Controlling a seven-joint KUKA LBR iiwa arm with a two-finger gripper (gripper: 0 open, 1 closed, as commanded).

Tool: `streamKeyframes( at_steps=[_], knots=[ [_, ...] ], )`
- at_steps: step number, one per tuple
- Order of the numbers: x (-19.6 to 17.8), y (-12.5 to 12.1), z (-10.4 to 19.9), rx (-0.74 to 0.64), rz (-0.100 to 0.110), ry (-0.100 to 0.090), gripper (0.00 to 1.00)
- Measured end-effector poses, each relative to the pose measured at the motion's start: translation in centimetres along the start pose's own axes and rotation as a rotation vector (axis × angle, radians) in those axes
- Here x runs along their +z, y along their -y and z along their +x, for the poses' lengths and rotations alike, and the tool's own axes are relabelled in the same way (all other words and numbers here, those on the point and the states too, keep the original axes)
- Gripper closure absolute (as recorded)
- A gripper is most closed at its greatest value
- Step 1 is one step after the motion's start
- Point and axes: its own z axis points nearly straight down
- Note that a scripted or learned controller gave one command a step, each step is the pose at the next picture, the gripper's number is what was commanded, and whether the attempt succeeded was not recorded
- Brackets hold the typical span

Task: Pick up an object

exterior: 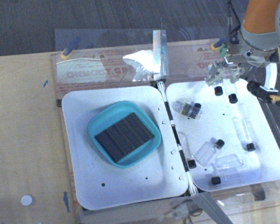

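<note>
Vials (243,132) and small clear bottles lie scattered in the right bin (268,120), most with black caps; none is between my fingers, so the pick is still at its approach step, as I judge it. My gripper (224,71) hangs over the bin's far edge, near two small black caps (219,90) just below it. Whether it is spread or closed I cannot tell from this angle. The left bin (78,140) bears a teal dish (151,127) with a dark ribbed pad (124,137) inside, well apart from me. Nearest targets are the caps and the bottle (189,109) toward the divider. Next I would need to centre over one piece, align across its narrow side, then descend.
</note>
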Motion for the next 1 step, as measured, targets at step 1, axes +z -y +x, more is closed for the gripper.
streamKeyframes(
  at_steps=[1],
  knots=[
    [0.72,-0.75,6.63,0.038,0.004,-0.002,1.0]
  ],
)
